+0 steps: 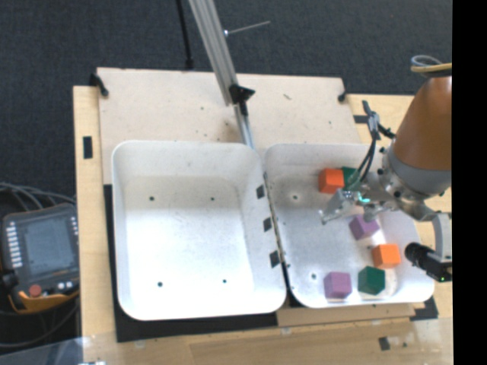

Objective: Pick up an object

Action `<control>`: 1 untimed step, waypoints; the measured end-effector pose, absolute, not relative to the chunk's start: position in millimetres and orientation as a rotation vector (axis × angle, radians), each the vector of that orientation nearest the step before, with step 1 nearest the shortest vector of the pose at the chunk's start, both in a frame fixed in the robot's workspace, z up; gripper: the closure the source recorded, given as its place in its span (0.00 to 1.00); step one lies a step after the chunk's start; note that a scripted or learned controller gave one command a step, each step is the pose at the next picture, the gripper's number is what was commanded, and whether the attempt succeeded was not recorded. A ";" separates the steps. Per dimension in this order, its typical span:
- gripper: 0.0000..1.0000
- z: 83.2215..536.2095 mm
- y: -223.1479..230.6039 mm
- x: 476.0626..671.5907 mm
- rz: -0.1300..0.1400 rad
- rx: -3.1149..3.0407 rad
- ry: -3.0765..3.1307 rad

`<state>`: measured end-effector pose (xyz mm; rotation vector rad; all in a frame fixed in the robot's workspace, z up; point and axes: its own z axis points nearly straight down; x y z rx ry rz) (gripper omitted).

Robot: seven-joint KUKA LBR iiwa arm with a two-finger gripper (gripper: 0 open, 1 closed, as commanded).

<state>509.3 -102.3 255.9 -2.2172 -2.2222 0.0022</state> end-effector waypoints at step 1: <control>0.00 257.8 -102.5 510.0 -0.003 -2.224 -2.221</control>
